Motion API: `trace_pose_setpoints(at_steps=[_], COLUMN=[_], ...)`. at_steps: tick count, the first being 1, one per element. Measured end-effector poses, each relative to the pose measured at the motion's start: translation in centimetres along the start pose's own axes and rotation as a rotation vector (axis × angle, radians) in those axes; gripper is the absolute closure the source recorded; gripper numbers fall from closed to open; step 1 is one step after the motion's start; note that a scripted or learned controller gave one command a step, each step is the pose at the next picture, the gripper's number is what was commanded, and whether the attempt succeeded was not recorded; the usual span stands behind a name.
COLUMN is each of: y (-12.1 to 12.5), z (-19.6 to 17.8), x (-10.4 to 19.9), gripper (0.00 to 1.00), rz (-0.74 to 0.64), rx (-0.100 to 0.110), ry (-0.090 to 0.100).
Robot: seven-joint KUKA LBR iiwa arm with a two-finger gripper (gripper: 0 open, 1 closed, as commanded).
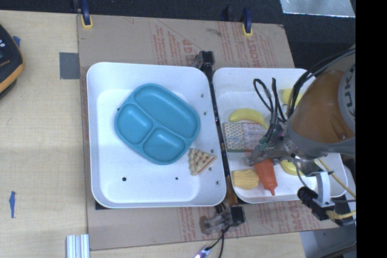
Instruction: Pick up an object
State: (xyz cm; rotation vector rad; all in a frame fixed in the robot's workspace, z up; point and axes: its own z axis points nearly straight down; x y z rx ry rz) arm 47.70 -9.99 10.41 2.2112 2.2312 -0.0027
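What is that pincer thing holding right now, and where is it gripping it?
It cannot be told. The pincer sits low in the right bin, at the top end of the orange carrot, but the arm hides whether anything is clamped.

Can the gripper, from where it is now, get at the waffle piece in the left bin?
Probably yes. The waffle piece lies alone near the right wall of the left bin, beside the blue plate, with nothing over it. The gripper is over the right bin, so it must cross the walls between.
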Motion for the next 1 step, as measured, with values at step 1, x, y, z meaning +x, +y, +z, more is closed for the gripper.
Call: trace_pose_setpoints(at_steps=[1], y=[7.25], z=[-8.81], x=[5.38], gripper=[1.00], rz=[0.004], rx=[0.001], ry=[0.001])
